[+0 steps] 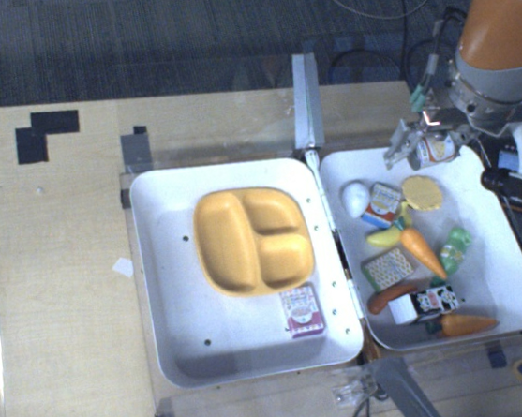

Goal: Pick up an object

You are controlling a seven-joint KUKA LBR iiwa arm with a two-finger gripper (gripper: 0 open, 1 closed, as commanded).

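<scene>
Orange and tapered, a toy carrot [421, 251] is seen lying slantwise in the right bin [516, 247] among small packets and a round biscuit-like disc [423, 193]. A yellow compartment tray [251, 240] and a pink carton [302, 309] are held in the left bin [172, 289]. Pale wood forms the table [52, 276]. The gripper [418, 141] is poised over the right bin's far edge; its fingers' spread cannot be told.

Arm [503, 22] cut off at right edge
</scene>
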